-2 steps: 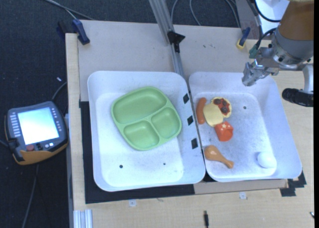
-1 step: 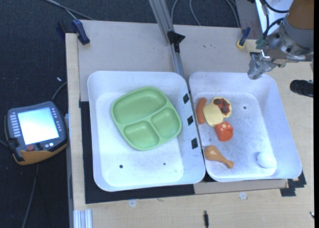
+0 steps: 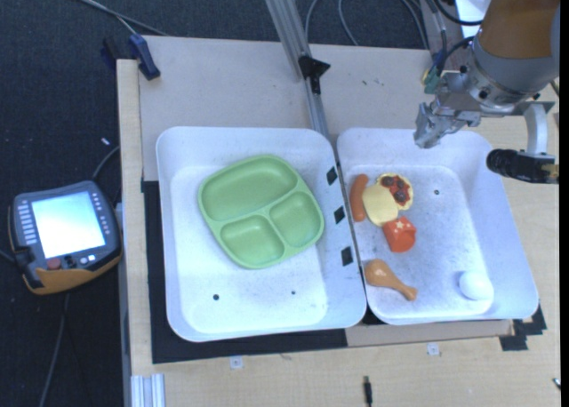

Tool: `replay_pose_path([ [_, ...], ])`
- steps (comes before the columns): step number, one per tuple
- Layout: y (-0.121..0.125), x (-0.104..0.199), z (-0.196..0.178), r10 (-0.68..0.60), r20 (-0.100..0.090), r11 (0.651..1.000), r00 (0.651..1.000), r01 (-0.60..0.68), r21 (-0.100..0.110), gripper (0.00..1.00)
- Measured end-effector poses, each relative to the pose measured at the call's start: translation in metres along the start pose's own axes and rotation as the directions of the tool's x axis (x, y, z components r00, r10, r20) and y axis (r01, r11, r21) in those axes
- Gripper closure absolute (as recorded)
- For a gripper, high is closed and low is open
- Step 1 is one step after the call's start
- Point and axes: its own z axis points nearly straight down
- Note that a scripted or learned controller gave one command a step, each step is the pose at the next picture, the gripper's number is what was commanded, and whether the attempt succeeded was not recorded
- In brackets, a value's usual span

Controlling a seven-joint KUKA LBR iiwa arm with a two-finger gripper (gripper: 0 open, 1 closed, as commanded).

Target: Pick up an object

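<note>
The right bin (image 3: 498,219) holds several toy foods: an orange sausage (image 3: 358,197), a yellow pizza slice with dark toppings (image 3: 388,197), a red pepper (image 3: 400,235), a tan chicken drumstick (image 3: 389,278) and a white egg (image 3: 475,285). My gripper (image 3: 430,133) hangs over the bin's far edge, up and to the right of the pizza slice, apart from every item. Nothing shows between its fingertips.
A green divided plate (image 3: 260,210) lies in the left bin (image 3: 187,290). A metal pole (image 3: 286,14) slants over the bench behind the bins. A teach pendant (image 3: 62,235) rests on the floor at the left. Cables run across the dark floor.
</note>
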Motion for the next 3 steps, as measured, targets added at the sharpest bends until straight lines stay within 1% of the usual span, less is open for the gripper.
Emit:
replay_pose_path([
  [2,-0.035,0.087,0.034,0.002,0.001,1.000,1.000,-0.002,0.003,1.00],
  [3,-0.053,0.137,0.032,0.001,0.000,1.000,1.000,-0.001,0.003,1.00],
])
